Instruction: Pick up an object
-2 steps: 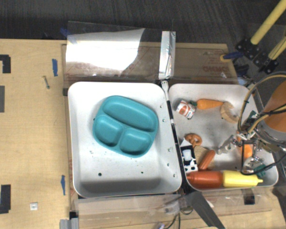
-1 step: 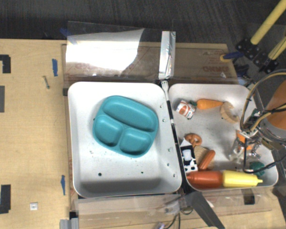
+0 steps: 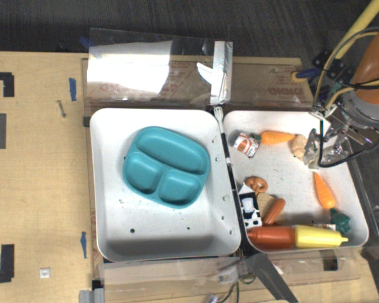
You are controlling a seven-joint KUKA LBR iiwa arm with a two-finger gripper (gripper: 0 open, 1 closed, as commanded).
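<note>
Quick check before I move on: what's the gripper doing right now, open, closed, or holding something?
Gripper: cannot be told; it sits over the right bin, near its far right side.

Bright, even overhead light. Strong glare on the clear plastic sheet [image 3: 129,71] behind the left bin [image 3: 107,188], washed out white. Soft shadows w/in bin walls. Slight overall softness; top edge dark, dim floor.
</note>
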